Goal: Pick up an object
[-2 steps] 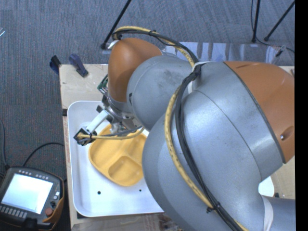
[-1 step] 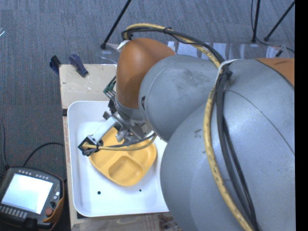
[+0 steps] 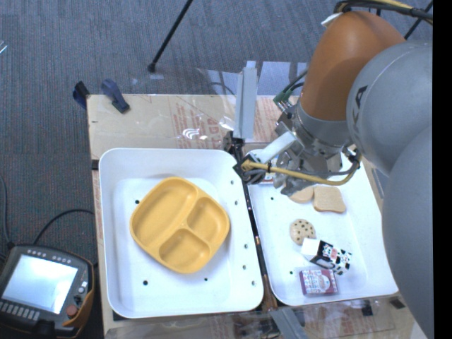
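The right bin (image 3: 367, 260) holds a slice of toast (image 3: 329, 200), a tan flat piece (image 3: 302, 193) partly under the arm, a round cookie (image 3: 302, 229), a black-and-white milk carton (image 3: 327, 253) and a small pink box (image 3: 318, 282). My gripper (image 3: 295, 182) hangs over the back of the right bin, just above the tan piece and left of the toast. The big grey and orange arm hides most of it from above. A yellow cable (image 3: 296, 174) runs across its lower part.
In the left bin (image 3: 113, 189) lies a yellow divided plate (image 3: 181, 223). A metal post (image 3: 246, 101) stands behind the bins. A teach pendant (image 3: 44, 288) rests at the lower left, off the bench.
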You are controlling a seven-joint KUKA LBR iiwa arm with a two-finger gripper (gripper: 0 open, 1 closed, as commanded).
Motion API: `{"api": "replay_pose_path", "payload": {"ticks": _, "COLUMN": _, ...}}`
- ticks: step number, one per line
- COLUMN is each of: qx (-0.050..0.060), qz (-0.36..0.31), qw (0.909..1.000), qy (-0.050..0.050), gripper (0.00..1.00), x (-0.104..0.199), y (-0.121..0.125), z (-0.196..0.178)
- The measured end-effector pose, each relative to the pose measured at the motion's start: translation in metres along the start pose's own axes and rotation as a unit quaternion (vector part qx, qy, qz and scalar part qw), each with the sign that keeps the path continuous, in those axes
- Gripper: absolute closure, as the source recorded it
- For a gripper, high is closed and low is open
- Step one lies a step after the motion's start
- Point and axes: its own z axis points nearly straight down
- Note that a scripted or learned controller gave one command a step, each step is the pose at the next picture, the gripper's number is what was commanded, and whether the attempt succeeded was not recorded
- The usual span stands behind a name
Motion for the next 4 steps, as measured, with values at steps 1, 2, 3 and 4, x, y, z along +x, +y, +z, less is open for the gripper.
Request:
{"api": "replay_pose_path", "payload": {"ticks": 1, "qx": 0.003, "qz": 0.053, "qw": 0.9986, "qy": -0.008, "gripper": 1.00, "x": 0.062, "y": -0.061, "z": 0.116}}
{"api": "replay_pose_path", "payload": {"ticks": 2, "qx": 0.002, "qz": 0.137, "qw": 0.9906, "qy": -0.004, "gripper": 1.00, "x": 0.119, "y": -0.122, "z": 0.162}}
{"api": "replay_pose_path", "payload": {"ticks": 3, "qx": 0.002, "qz": 0.144, "qw": 0.9896, "qy": -0.004, "gripper": 1.00, "x": 0.119, "y": -0.115, "z": 0.152}}
{"api": "replay_pose_path", "payload": {"ticks": 4, "qx": 0.001, "qz": 0.036, "qw": 0.9993, "qy": -0.003, "gripper": 1.00, "x": 0.082, "y": -0.167, "z": 0.125}}
